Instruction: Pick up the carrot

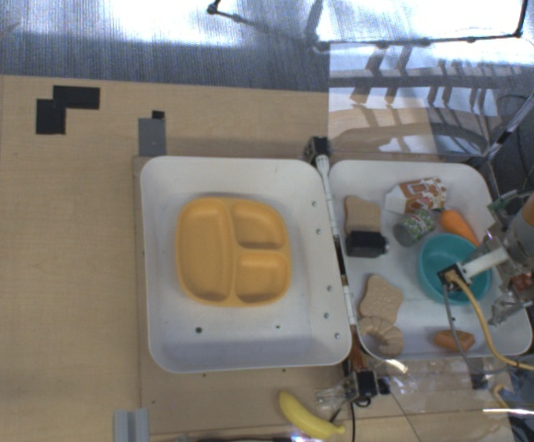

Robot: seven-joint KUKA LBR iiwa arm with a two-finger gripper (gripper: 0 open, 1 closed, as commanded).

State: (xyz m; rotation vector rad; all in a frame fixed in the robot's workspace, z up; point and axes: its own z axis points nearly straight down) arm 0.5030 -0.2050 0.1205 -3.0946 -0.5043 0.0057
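The carrot (458, 225) is orange and tapered. It lies in the right bin (474, 179) near the far right, just beyond the rim of a teal bowl (440, 263). My gripper (513, 300) hangs at the bin's right wall, to the right of the bowl and nearer the front than the carrot. It is apart from the carrot, and nothing shows between its fingers.
The right bin also holds a small carton (422, 191), a can (417, 226), a brown block (363, 213), a black object (366, 242), two bread slices (381, 297) and a small orange piece (454, 341). A yellow divided plate (234, 250) sits in the left bin (166, 274). A banana (307, 415) lies on the bench.
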